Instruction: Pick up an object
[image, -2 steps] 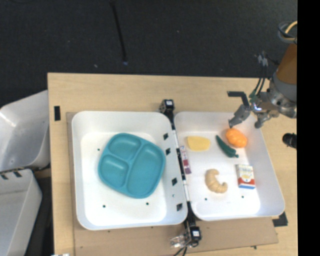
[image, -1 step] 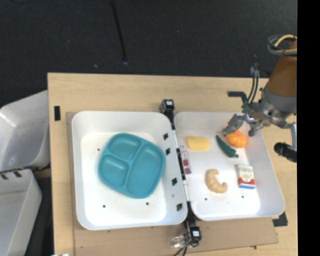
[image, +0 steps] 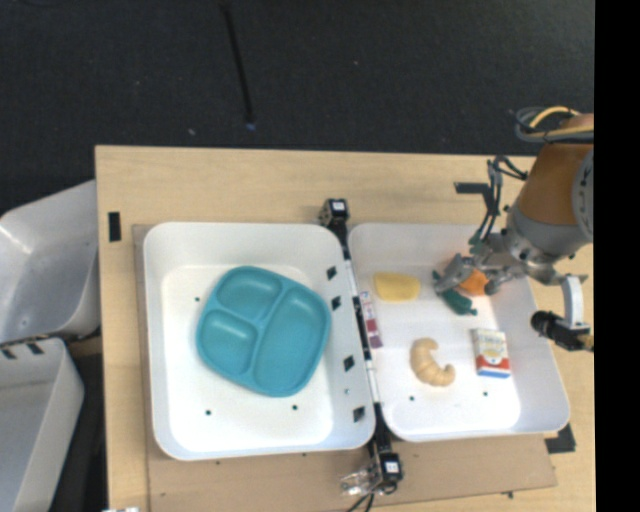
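In the right bin (image: 530, 400) lie a yellow sponge-like block (image: 397, 287), a tan croissant-shaped piece (image: 432, 362) and a small white and red carton (image: 490, 353). A small orange object (image: 473, 284) and a green piece (image: 460, 299) sit close together at the bin's upper right. My gripper (image: 470, 274) is low over the orange object, touching or nearly touching it, and partly hides it. The grey arm with its orange band (image: 550, 195) comes in from the right.
A teal divided plate (image: 264, 329) fills the middle of the left bin (image: 170, 420). The ridge between the bins (image: 358, 320) carries small clips. Black cables and a fitting (image: 560, 330) hang at the right bin's edge.
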